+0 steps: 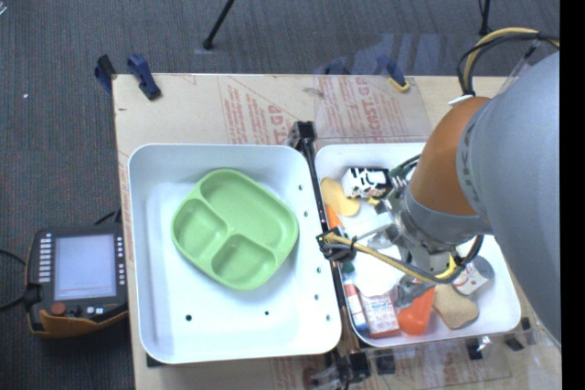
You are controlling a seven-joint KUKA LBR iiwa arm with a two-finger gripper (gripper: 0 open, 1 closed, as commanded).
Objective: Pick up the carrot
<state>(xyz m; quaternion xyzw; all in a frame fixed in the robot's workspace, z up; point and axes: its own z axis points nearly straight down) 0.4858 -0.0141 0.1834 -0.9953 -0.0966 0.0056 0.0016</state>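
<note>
**Reach over right bin, carrot not yet lifted**

Left bin held a green three-compartment plastic plate (236, 229). In the right bin, the orange tapered carrot (417, 311) lay near the front wall, just below the arm's wrist. You'd judge descent next; grip state couldn't be told.

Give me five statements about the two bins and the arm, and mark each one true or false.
1. The green plate lies in the left bin. True.
2. The green plate has one single compartment. False: it is divided into three compartments.
3. The arm hangs over the right bin. True.
4. The orange carrot lies on the green plate. False: it lies in the right bin, near its front edge, beside a tan piece.
5. The black-and-white toy sits in the left bin. False: it sits near the back of the right bin.
</note>
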